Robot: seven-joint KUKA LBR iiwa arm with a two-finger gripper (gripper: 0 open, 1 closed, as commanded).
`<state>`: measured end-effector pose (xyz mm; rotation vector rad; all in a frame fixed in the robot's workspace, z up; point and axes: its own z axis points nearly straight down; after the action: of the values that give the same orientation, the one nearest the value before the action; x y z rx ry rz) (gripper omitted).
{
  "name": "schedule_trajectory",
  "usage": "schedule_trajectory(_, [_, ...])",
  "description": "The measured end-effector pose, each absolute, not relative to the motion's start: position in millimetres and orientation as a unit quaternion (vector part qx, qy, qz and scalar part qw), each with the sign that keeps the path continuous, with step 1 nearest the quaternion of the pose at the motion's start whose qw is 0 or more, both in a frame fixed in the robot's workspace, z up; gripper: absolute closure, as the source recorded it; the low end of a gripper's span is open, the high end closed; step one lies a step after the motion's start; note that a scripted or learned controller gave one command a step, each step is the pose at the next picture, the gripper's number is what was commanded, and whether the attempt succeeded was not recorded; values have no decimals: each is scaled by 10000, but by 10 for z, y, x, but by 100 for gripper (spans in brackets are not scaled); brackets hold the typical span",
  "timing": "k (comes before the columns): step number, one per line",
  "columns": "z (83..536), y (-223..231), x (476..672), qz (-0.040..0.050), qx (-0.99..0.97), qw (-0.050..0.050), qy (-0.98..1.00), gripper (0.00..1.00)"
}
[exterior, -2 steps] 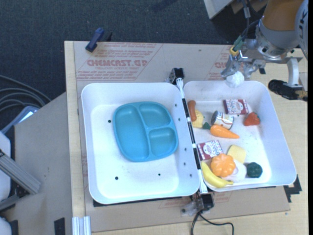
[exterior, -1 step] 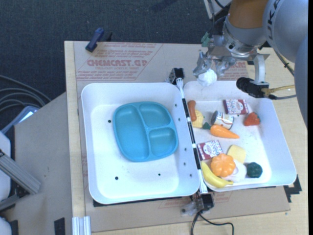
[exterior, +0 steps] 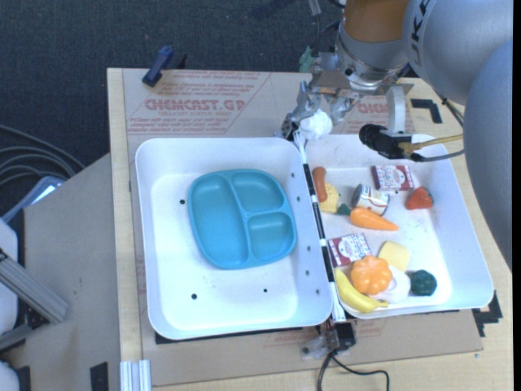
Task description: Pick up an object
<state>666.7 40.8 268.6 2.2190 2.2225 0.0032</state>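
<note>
The hand hung above the far corner where the two bins met, and a small white object sat at its fingertips; whether that lump was truly pinched between the fingers, or how far they stood apart, could not be told from this slanted view. Below and to the right of the hand, the right bin held the loose pieces: an orange carrot, a red strawberry, a small pumpkin, a banana and some cartons. Below and to its left, the left bin carried only a blue divided tray. To do the step well, the hand would likely need to rise straight and slowly, keeping clear of the bin rims, so that a light, rounded piece would not slip free.
</note>
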Motion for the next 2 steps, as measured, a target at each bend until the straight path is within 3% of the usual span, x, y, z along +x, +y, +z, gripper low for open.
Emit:
schedule_trajectory(1, [2788, 407, 6672, 14, 7063, 17, 7079, 100])
schedule_trajectory(2, [2775, 662, 6363, -10, 7068, -14, 7075, 100])
